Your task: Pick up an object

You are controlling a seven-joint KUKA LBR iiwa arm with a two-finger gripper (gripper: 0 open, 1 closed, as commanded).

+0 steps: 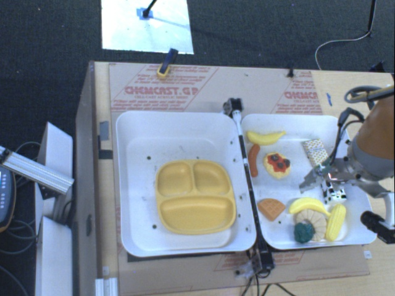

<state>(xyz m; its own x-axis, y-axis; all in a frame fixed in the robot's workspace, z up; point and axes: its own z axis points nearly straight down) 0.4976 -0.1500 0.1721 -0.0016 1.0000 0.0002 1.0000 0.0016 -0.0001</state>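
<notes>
My gripper (327, 181) hangs low over the right side of the right bin (290, 123), reaching in from the right. It sits just above a yellow banana (308, 206) and a corn cob (336, 221), and just below a patterned packet (315, 151). To its left lie a small pizza (278, 164), a red sausage (253, 160) and an orange toast wedge (270, 208). Another banana (266, 137) lies at the bin's far side. A cookie (317, 226) and a green lump (302, 232) rest at the near edge. Nothing can be seen held.
The left bin (142, 134) holds a yellow divided plate (195, 197). A black rail (244, 159) runs between the two bins. The arm's grey body with its orange band (378, 134) overhangs the right bin's right edge. Cables (345, 42) trail at the back right.
</notes>
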